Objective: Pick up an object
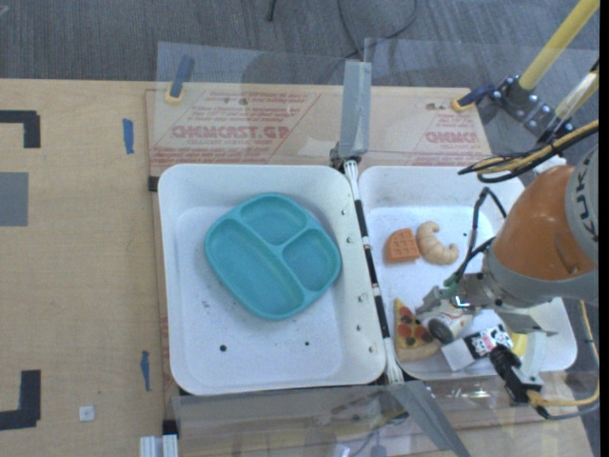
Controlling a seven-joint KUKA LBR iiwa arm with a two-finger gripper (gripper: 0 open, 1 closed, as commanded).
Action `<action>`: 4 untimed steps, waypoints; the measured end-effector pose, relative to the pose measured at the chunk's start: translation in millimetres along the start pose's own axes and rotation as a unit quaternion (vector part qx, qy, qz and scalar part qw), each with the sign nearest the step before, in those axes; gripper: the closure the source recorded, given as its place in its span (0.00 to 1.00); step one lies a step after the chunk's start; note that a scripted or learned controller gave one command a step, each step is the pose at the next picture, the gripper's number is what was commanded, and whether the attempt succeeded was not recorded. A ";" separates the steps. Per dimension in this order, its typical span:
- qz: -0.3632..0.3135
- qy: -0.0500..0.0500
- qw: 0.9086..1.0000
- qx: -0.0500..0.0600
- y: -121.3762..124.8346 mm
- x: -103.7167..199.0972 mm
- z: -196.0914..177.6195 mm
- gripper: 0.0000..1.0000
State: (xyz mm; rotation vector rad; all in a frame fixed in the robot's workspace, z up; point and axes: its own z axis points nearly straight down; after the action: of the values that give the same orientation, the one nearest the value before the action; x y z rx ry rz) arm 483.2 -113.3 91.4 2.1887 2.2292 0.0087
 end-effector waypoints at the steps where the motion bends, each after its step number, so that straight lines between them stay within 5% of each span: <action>1: 0.000 0.001 1.000 -0.003 2.3 1.5 -9.4 1.00; 2: 0.000 0.001 1.000 -0.002 1.8 1.6 -9.0 0.00; 3: -0.082 0.006 0.997 0.002 -0.3 -33.5 2.4 0.00; 4: -0.079 0.003 0.997 -0.002 1.3 -36.6 -8.7 1.00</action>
State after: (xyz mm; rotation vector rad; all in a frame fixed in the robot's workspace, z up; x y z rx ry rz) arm 485.1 -149.8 100.4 2.0071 2.3960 0.0171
